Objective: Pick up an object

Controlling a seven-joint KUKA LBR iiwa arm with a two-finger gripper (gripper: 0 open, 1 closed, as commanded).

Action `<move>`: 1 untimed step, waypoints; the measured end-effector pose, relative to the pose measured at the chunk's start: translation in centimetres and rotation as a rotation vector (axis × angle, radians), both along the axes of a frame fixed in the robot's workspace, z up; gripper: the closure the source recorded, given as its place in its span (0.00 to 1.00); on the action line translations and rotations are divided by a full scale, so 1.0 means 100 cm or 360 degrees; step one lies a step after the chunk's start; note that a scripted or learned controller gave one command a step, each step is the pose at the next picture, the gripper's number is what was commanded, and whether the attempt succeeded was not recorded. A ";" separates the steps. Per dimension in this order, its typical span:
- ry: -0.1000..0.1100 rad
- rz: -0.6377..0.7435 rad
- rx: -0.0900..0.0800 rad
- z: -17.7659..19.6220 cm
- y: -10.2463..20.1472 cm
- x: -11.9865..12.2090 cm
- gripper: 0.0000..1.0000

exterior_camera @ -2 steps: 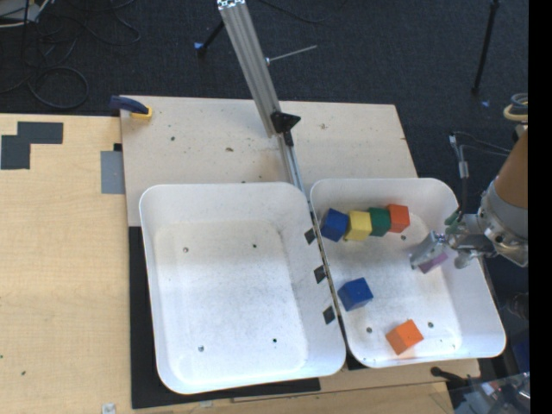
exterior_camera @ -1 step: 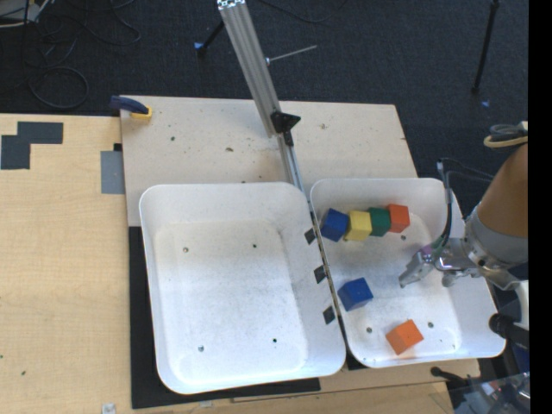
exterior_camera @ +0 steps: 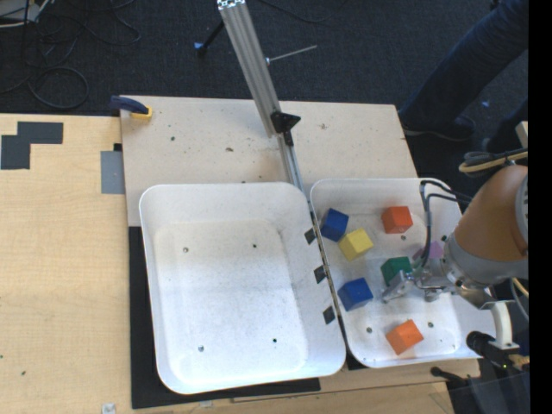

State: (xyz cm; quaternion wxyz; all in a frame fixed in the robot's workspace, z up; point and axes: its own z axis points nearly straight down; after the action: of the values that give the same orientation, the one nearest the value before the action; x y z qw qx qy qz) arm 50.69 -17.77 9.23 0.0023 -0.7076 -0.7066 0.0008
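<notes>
light: even, fairly bright | shadows: soft, faint | glare: white bins slightly washed out | focus: mildly soft, grainy

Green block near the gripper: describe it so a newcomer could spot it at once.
Start at the right-hand bin, the one holding the coloured blocks. Go to where the gripper reaches in from the right; the green block sits right against it, near the bin's middle. It is the only green one: its neighbours are two blue, two orange and one yellow block.
</notes>
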 end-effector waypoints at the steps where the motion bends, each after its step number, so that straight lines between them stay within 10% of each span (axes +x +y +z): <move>1: -0.0001 -0.0011 -0.0001 0.012 -0.002 0.000 1.00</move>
State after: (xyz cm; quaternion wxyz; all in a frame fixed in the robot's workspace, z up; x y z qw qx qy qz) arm 50.67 -17.98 10.39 0.0020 -0.7100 -0.7042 0.0009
